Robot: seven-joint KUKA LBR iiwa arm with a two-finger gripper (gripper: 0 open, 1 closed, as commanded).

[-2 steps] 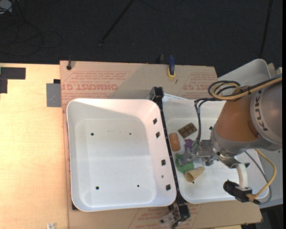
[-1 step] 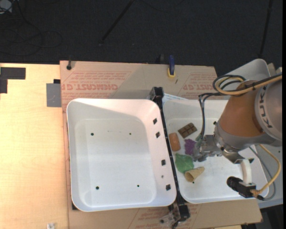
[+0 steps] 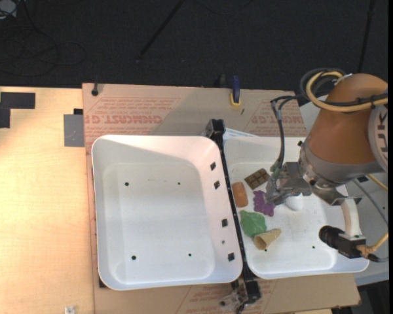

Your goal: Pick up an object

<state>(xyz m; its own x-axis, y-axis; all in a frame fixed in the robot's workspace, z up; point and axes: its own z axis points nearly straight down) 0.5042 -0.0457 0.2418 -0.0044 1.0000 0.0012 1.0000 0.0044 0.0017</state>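
Camera view: jaws' spread hidden, above purple toy (image 3: 263, 203).

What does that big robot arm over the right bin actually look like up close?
A bulky rounded orange section sits above a grey metal wrist. Black cables and a yellowish looped hose run along it. The dark grey metal gripper at its end is small and angular.
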